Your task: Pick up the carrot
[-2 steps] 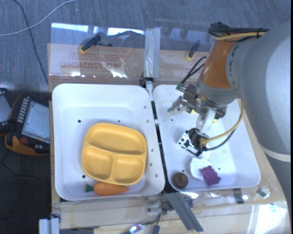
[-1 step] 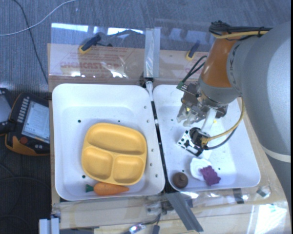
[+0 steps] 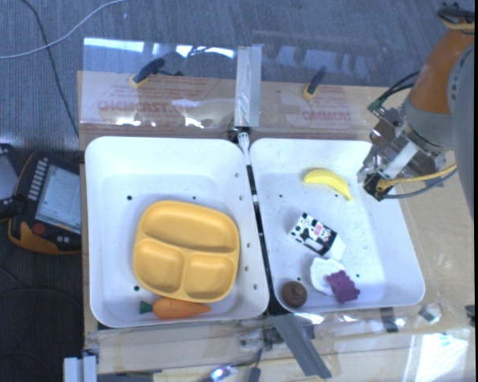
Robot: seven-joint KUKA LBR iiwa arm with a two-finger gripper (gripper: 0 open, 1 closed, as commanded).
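the tan bench [image 3: 444,245] carries two shallow white bins side by side, the left bin [image 3: 111,173] and the right bin [image 3: 386,241], their inner rims touching, with a red-printed tan board [image 3: 183,106] just behind them.

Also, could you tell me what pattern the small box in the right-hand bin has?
The small rectangular box bears black-and-white patches, seen in the camera view.

I lose far side of carrot [image 3: 179,309] under near rim of yellow tray [image 3: 187,249]. Arm [image 3: 446,78] cut off by right edge. Print on black-and-white carton [image 3: 313,233] too small to read. White item [image 3: 322,272] partly covered by purple lump [image 3: 344,286].
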